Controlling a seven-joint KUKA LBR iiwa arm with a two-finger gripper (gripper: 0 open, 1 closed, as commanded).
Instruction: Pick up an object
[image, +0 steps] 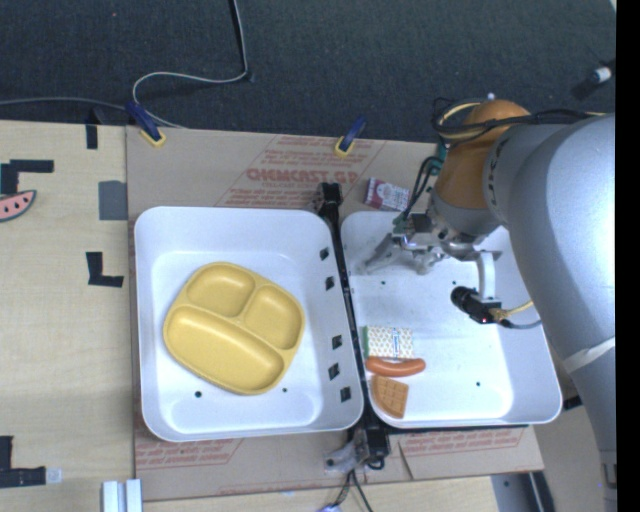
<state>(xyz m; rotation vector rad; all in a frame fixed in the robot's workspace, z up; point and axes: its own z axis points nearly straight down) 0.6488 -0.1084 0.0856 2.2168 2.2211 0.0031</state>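
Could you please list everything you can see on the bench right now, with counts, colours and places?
bins: two, white, side by side on the bench
tray: one, yellow, three compartments, in the left bin
hot dog: one, orange-red, near front left of the right bin
waffle: one, tan, just in front of the hot dog
packet: one, pale with green marks, just behind the hot dog
clips: two, yellow and blue, at the cardboard's far edge
arm: one, grey with orange band, over the right bin
gripper: one, metal, above the right bin's far part

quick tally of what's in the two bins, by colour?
Yellow: 1, divided plate, left bin
Red-orange: 1, hot dog, right bin
Tan: 1, waffle-like piece, right bin
White-green patterned: 1, small packet, right bin
Total: 4
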